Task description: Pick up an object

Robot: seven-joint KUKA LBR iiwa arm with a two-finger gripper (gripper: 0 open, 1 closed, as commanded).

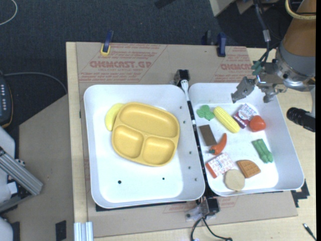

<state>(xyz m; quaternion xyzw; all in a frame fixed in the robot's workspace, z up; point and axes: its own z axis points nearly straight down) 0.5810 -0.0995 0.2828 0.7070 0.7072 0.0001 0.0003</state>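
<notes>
Left bin [95, 134]: holds one yellow three-compartment tray [145, 133], lying flat, with a banana [112, 115] partly tucked under its upper-left edge.

Right bin [291, 154]: holds the pickable toy food items. Along the upper row, a green leafy piece [204, 112], a corn cob [226, 119] lying at a slant, a red-and-white packet [246, 113] and a tomato [257, 123] touching that packet. In the middle, a brown chocolate bar [206, 134], a red-orange chili pepper [219, 143] just beside it, and a green vegetable piece [262, 150] to the right. Near the front wall, a second red-and-white packet [219, 163], a round beige cookie [234, 179] and a brown bread slice [248, 168].

End effector [256, 89]: above the right bin's upper right area, fingers spread apart, nothing between them; the nearest item is the upper packet.

Markings: the brown sheet [130, 62] on the worktop reads "CHEMCAST GP" in red, repeated. Packet printing is too small to read.
</notes>
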